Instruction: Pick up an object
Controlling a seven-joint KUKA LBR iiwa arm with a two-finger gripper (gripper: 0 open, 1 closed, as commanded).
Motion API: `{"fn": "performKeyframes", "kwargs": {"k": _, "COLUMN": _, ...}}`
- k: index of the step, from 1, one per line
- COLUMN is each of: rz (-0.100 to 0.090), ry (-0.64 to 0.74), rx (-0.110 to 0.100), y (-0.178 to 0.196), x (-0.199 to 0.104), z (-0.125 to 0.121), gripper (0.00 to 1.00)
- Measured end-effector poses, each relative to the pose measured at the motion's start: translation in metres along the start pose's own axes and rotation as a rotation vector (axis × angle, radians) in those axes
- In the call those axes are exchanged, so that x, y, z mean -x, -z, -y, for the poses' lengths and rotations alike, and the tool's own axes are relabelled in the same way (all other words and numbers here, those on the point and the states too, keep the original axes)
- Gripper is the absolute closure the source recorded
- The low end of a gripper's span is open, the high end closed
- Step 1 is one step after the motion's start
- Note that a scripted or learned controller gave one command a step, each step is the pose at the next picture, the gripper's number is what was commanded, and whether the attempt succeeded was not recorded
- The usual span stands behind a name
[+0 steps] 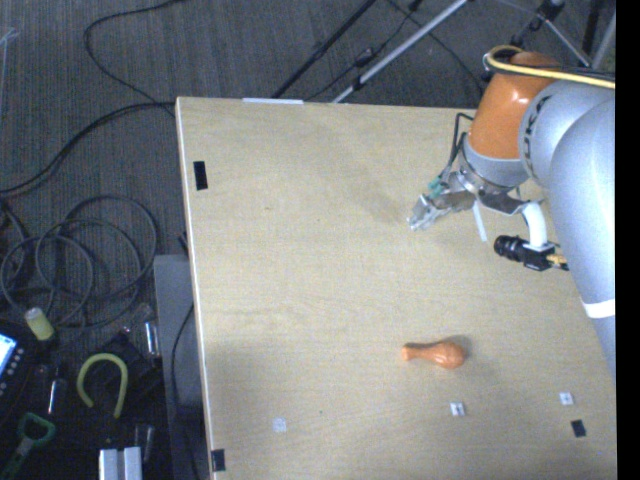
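Whether the fingers are apart or together cannot be told, for the gripper [425, 212] is small and blurred at the right of centre, above the pale wooden bench top [300, 268]. The orange pear-shaped object [437, 353] lies on that surface lower right, well apart from the gripper. Dark carpet [90, 68] with black cables [80, 238] fills the left, and stand legs [420, 23] cross the top.

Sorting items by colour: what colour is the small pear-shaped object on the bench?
Orange, seen in the camera view.
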State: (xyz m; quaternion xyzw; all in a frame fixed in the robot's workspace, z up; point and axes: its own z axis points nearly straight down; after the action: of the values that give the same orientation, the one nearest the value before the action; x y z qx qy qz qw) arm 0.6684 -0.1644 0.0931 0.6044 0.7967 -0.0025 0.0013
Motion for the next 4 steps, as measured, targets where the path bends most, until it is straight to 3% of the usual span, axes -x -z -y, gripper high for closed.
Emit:
{"fn": "performKeyframes", "kwargs": {"k": 1, "rz": -0.003, "ry": 0.003, "rx": 0.002, "y": 0.124, "x": 0.021, "z": 0.053, "gripper": 1.00}}
{"fn": "performKeyframes", "kwargs": {"k": 2, "rz": -0.007, "ry": -0.233, "rx": -0.001, "y": 0.077, "x": -0.017, "z": 0.013, "gripper": 1.00}}
{"fn": "performKeyframes", "kwargs": {"k": 3, "rz": -0.002, "ry": 0.191, "rx": 0.003, "y": 0.153, "x": 0.019, "z": 0.055, "gripper": 1.00}}
{"fn": "performKeyframes", "kwargs": {"k": 4, "rz": -0.007, "ry": 0.062, "rx": 0.002, "y": 0.077, "x": -0.023, "z": 0.007, "gripper": 1.00}}
